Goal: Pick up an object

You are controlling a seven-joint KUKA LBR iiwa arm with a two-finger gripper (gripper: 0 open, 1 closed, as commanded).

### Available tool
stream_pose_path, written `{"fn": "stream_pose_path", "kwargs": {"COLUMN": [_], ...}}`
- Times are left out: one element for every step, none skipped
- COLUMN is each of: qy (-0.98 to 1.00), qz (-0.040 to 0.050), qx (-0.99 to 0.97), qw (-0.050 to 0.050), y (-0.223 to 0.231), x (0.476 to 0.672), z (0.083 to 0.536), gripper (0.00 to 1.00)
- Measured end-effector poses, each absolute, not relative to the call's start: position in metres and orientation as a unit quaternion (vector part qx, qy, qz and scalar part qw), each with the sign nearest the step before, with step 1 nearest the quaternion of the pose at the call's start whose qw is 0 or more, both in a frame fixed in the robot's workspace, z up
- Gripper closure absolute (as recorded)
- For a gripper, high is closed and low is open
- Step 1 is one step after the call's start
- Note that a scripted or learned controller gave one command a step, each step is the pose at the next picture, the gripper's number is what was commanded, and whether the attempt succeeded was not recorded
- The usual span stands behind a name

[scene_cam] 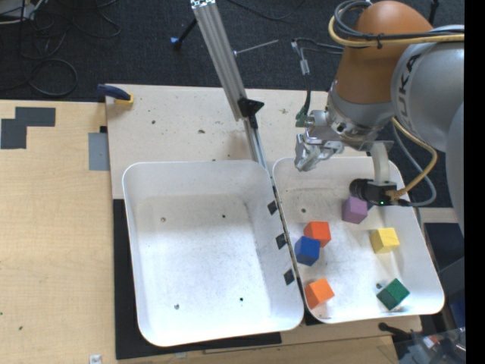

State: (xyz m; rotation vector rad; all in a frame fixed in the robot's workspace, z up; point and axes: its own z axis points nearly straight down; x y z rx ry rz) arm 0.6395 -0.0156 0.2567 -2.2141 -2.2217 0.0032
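In the right bin point(424, 298), an orange cube point(319, 291) at 7 o'clock and a green cube point(392, 293) at 5 o'clock are seen nearest. Mid-bin, a blue cube point(307, 250) touches a second orange cube point(318, 233), with a yellow cube point(384, 239) at 3 o'clock and a purple cube point(354, 210) beyond. Farthest, at 11 o'clock over the rim, the hand point(308, 158) is seen holding nothing; whether its fingers are apart cannot be told.
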Motion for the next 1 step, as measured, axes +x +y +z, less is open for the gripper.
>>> {"fn": "stream_pose_path", "kwargs": {"qy": [-0.708], "qz": [0.0002], "qx": [-0.706], "qw": [0.001], "y": [0.0315], "x": [0.6502], "z": [0.2552], "gripper": [1.0]}}
